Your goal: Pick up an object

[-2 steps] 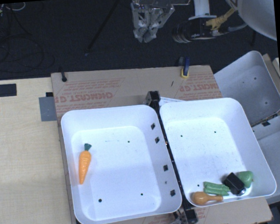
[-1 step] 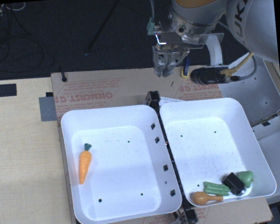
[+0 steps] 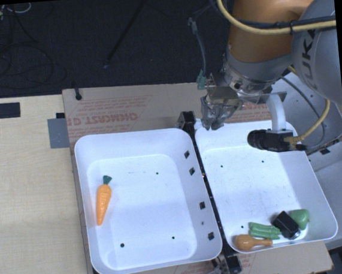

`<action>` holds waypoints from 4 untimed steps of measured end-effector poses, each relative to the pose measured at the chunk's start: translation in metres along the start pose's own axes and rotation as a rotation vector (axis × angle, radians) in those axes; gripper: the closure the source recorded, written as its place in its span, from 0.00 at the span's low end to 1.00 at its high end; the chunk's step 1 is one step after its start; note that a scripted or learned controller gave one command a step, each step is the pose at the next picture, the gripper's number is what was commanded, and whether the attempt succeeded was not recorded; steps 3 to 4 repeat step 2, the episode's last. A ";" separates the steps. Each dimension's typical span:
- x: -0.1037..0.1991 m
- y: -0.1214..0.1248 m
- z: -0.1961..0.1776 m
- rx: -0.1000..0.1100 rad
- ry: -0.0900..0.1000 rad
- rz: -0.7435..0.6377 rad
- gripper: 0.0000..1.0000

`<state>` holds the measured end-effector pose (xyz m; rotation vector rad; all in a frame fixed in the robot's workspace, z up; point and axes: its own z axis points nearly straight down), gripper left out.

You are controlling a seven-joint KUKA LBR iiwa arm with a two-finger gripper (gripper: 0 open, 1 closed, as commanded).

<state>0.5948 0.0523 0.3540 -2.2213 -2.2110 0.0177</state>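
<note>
An orange toy carrot with a green top lies at the left side of the left bin. In the near right corner of the right bin several small toys are bunched: a green pod, a black block, a green piece and a tan-orange pear-shaped piece. My gripper hangs over the far left corner of the right bin, close to the divider between the bins. It is far from every toy, and nothing shows beneath it.
The orange-banded wrist fills the upper right. A black cylinder on a white bracket juts over the right bin's far edge. Both bins rest on a cardboard sheet on the wooden bench.
</note>
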 end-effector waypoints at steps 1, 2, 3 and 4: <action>0.092 -0.002 0.020 -0.006 0.004 -0.014 1.00; 0.115 -0.014 0.026 -0.007 0.001 -0.007 1.00; 0.115 -0.014 0.026 -0.007 0.001 -0.007 1.00; 0.115 -0.014 0.026 -0.007 0.001 -0.007 1.00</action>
